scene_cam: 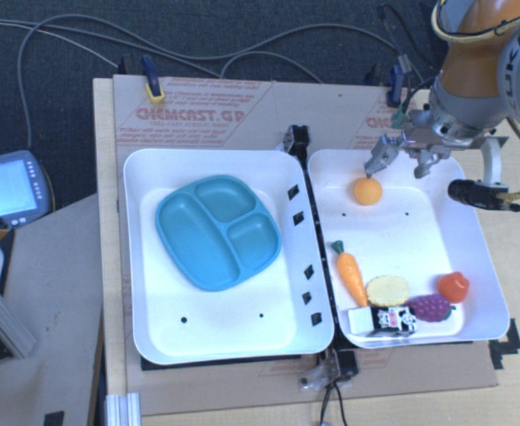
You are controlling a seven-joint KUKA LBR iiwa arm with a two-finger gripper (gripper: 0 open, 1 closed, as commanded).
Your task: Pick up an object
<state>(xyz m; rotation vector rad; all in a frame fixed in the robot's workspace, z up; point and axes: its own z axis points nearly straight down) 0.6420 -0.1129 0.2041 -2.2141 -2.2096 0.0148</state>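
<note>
I see my claw (402, 160) spread open, metal fingers splayed above the right bin (473, 238). The smooth round orange (366, 191) sits just at its seven o'clock, ungripped. Further toward six lie a tapered carrot (351, 276) and knobbly purple grapes (430, 307).

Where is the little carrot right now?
The carrot lies in the right bin, close to its left wall, just up and left of the yellow round piece and well below the orange ball.
</note>
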